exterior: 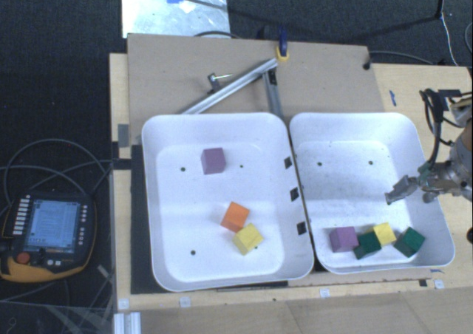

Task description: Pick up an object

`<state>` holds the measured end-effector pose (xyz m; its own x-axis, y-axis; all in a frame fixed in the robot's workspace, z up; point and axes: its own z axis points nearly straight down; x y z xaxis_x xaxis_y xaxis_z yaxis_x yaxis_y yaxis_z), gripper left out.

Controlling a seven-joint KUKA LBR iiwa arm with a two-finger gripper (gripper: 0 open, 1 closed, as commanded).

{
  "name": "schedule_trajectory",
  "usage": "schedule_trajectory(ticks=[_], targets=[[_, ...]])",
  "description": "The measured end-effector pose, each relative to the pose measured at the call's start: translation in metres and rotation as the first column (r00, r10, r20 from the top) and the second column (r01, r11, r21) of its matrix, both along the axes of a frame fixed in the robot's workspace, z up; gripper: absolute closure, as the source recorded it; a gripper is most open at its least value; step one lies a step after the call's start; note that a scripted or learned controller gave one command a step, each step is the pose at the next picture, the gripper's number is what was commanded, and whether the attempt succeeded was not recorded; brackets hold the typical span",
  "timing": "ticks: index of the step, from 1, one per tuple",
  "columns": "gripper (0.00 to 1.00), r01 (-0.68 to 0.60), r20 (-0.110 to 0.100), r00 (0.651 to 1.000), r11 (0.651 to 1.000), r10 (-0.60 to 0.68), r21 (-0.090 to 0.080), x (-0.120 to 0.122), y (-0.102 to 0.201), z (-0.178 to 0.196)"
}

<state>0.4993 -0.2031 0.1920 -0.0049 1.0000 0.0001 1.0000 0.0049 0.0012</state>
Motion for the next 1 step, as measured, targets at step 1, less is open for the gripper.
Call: schedule_trajectory(ticks=[1], targets=[[0.00,0.001,0.001,1.000,1.000,-0.001,0.000,0.0001,0.0000,0.0001]])
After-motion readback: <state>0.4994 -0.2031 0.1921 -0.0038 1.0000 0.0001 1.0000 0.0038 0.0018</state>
